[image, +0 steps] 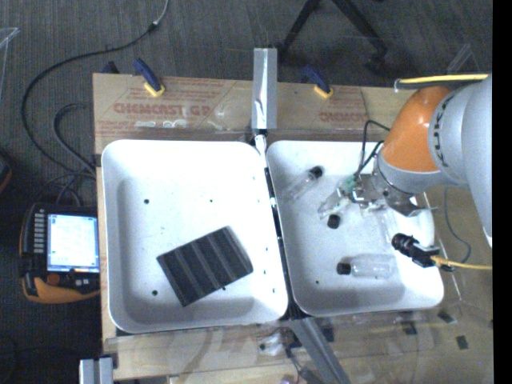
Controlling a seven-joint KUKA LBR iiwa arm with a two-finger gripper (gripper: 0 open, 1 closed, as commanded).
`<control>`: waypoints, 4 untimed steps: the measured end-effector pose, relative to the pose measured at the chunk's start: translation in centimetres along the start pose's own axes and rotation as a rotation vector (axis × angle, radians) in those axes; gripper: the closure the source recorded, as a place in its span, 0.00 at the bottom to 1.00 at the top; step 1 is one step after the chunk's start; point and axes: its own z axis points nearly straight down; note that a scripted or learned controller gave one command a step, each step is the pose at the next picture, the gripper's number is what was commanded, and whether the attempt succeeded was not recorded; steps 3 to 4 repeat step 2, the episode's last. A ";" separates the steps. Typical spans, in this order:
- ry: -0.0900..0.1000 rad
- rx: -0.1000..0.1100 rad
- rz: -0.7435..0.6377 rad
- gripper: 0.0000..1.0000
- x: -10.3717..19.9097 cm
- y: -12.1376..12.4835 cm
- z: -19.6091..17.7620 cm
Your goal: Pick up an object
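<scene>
Fingers of the gripper (358, 192) are too small and too mixed with the clear plastic under them, so I cannot tell if they are open or closed, and I see nothing clearly between them. From the camera above, the arm (448, 134) reaches in from the right and hangs low over the right bin (304, 286). Three small clear bottles with black caps lie in this bin: one (302, 182) near the top left, one (330, 210) just beside the gripper, one (368, 267) near the bottom. A dark ribbed mat (205, 264) lies in the left bin (128, 214). I judge the pick is not yet done; gripping and lifting are left.
</scene>
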 end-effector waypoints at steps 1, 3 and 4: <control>-0.001 -0.005 0.001 1.00 -0.1 0.2 -1.2; 0.002 0.012 0.065 1.00 7.0 2.4 -12.0; 0.002 0.012 0.065 1.00 7.0 2.4 -12.0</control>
